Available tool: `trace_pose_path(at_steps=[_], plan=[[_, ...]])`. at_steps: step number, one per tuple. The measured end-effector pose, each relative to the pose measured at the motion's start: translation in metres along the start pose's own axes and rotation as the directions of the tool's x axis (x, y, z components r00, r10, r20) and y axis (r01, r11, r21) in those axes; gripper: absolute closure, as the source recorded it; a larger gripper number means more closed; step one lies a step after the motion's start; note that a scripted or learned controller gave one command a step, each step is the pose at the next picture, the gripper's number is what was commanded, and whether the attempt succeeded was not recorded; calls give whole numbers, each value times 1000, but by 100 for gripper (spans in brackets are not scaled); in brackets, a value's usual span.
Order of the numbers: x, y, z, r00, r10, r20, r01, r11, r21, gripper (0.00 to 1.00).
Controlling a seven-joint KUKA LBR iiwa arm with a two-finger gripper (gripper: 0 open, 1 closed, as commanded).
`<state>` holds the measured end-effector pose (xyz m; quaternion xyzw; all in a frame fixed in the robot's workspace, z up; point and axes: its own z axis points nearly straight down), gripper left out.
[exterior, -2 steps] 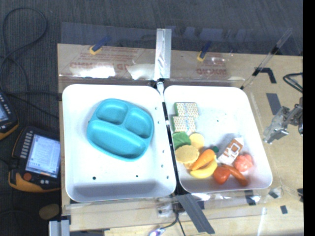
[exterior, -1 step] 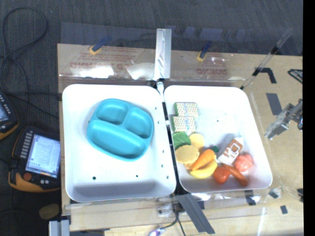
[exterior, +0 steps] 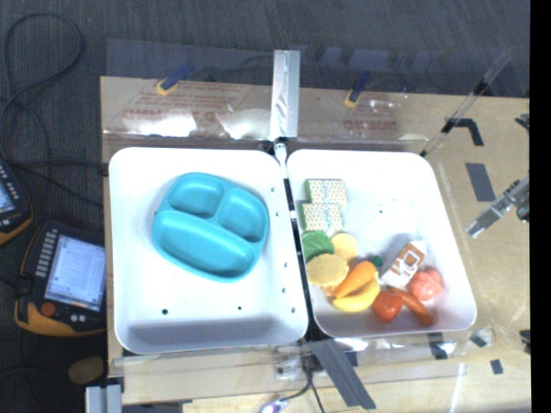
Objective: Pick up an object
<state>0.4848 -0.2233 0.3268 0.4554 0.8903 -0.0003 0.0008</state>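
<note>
The gripper (exterior: 498,213) is cut off at the right edge; its state cannot be told. The carrot (exterior: 355,277) is laid diagonally.

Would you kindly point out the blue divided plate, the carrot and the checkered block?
blue divided plate (exterior: 209,224), camera view, centre ridge.
carrot (exterior: 357,276), camera view, middle of its body.
checkered block (exterior: 325,193), camera view, top face.

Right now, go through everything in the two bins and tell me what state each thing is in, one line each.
blue divided plate: right side up in the left bin, compartments bare
checkered blocks: two, side by side at the right bin's back left
toy food pile: heaped together in the right bin's front half
small carton: lying tilted among the food
</note>
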Motion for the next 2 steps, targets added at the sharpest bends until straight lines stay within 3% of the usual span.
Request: trace_pose_path(at_steps=[2], plan=[[0, 0, -19, 986, 164, -1, -164, 986, 1, 100]])
